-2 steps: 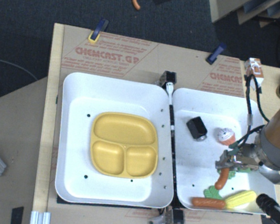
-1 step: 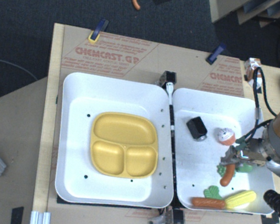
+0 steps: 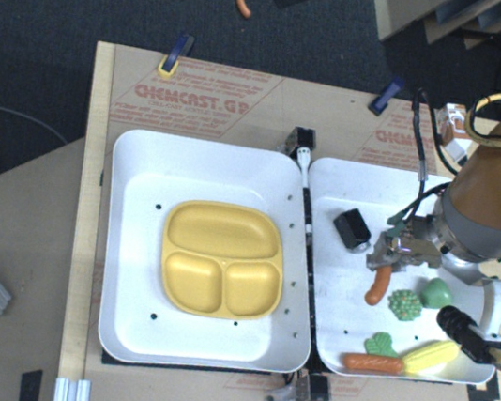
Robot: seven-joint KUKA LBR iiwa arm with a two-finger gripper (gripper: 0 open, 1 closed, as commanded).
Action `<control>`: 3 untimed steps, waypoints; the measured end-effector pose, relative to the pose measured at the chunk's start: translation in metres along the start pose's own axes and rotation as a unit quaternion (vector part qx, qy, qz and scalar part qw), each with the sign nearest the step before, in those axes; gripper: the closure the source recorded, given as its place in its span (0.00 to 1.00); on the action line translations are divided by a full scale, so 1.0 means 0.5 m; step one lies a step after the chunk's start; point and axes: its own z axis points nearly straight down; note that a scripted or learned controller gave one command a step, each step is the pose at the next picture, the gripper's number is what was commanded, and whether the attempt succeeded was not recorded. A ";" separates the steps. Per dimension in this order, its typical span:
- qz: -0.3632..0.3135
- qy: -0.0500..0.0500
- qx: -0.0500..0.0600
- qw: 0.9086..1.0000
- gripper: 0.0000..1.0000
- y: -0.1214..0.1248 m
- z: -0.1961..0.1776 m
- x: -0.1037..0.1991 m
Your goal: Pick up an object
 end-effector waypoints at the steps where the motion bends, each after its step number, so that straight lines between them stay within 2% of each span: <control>1: 0.000 0.000 -0.001 1.000 1.00 0.099 -0.009 0.054; 2: 0.000 0.000 -0.001 1.000 1.00 0.133 -0.039 0.110; 3: 0.003 0.000 0.004 1.000 1.00 0.122 -0.002 0.103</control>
